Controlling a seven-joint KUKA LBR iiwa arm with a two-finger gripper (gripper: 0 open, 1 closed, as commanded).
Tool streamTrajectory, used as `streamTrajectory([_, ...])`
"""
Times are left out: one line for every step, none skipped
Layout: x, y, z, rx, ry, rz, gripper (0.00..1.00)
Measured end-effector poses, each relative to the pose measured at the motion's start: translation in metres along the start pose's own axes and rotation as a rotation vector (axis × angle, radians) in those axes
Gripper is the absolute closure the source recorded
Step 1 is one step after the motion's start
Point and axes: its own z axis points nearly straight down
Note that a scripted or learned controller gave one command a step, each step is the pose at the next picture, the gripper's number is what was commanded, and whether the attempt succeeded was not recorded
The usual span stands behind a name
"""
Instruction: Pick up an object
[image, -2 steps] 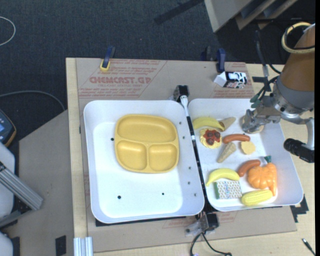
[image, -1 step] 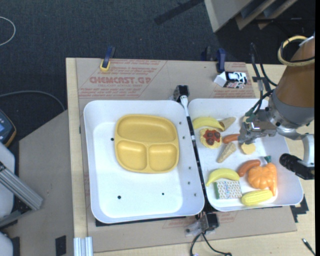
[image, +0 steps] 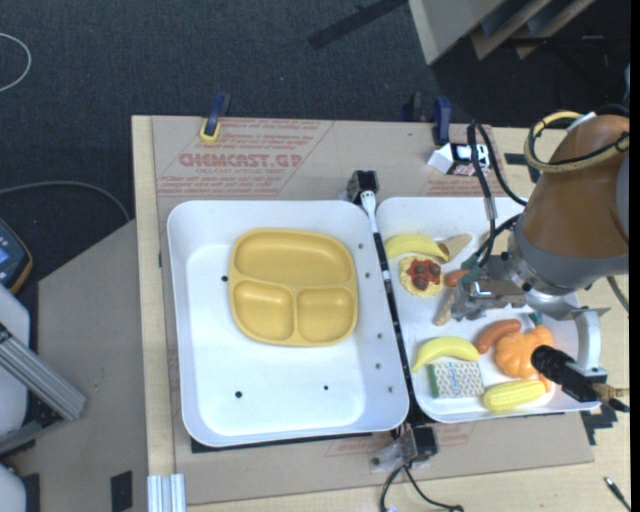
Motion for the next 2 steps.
streamTrajectory([0.0046,-0.0072,-0.0005,-0.003,-0.001,0.003,1.00])
streamTrajectory([-0.0033,-0.0069,-0.0007,-0.006,-0.003,0.004,1.00])
